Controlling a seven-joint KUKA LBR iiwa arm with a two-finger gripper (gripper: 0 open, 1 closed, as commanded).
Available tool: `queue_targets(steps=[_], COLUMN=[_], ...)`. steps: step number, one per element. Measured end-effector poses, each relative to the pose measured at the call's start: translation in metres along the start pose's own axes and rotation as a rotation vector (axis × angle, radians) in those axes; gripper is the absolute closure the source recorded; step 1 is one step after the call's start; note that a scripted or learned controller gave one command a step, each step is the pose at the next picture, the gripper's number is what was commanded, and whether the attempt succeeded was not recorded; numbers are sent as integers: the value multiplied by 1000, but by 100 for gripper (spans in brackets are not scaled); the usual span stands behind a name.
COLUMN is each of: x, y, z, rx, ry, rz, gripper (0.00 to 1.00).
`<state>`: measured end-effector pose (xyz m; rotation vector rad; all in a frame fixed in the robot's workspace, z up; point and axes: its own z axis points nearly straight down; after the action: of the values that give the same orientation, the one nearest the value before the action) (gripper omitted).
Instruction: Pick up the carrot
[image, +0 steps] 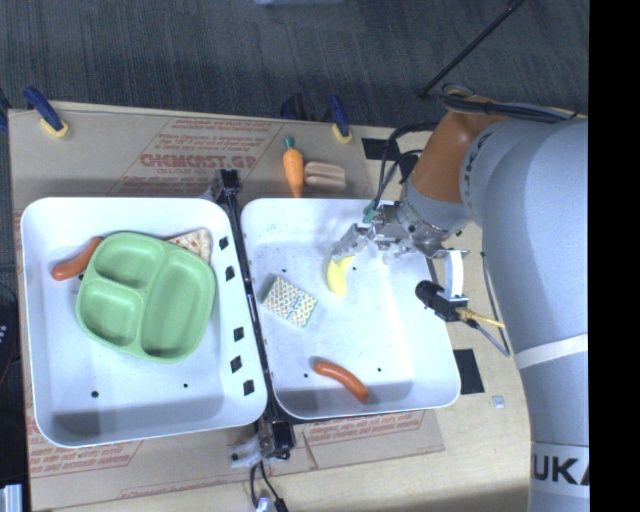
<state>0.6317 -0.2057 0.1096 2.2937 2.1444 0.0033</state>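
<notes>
While reaching from the right, arm bent low, tool (352, 243) above banana (339, 274)

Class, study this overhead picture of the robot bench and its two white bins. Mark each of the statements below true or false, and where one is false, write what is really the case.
1. The carrot lies outside both bins, on the bench behind them. True.
2. The green divided tray sits in the right bin. False: it sits in the left bin.
3. The gripper is above the right bin, near the banana. True.
4. The gripper is holding the carrot. False: the carrot lies apart from it.
5. A sausage lies in the right bin near its front edge. True.
</notes>
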Motion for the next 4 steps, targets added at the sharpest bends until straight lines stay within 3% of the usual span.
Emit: queue_targets(steps=[1,2,3,4], x=[24,34,63,120], y=[-78,-52,13,18], z=[18,-183,8,-141], rx=[8,2,10,3], ry=[2,-2,2,-1], rz=[-258,-328,-187,-37], gripper=[0,0,0,0])
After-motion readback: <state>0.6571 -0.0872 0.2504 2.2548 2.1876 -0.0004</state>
